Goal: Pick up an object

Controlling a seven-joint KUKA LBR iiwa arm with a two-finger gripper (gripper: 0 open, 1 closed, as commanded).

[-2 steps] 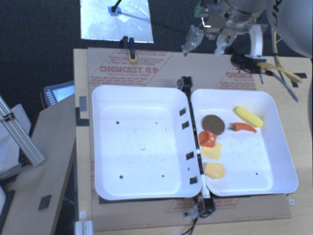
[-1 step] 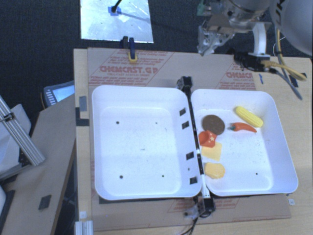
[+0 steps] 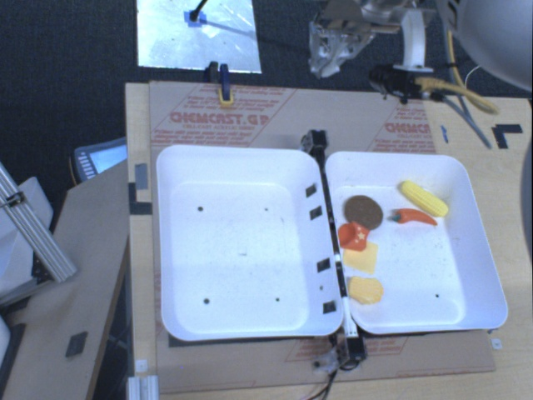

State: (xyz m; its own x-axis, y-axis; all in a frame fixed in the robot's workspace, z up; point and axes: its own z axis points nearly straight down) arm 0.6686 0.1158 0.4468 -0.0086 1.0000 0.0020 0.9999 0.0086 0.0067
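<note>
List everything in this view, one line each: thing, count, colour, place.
Bins: two, white, side by side on the bench.
Corn cob: one, yellow, right bin, far side.
Chilli pepper: one, red-orange, beside the corn.
Round disc: one, brown, right bin, near the divider.
Red piece: one, below the disc.
Yellow pieces: two, right bin, left edge.
Clamp: one, yellow and black, bench's far edge.
Gripper: one, grey, above the bench's far edge.

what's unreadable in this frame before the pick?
- Gripper, camera view: small and blurred, finger state unclear.
- Arm: cut off by the top and right edges.
- Red piece: overlapped by the brown disc and touching the yellow slice; its full outline is hidden.
- Items' identities: too small to confirm, apart from the corn cob.
</note>
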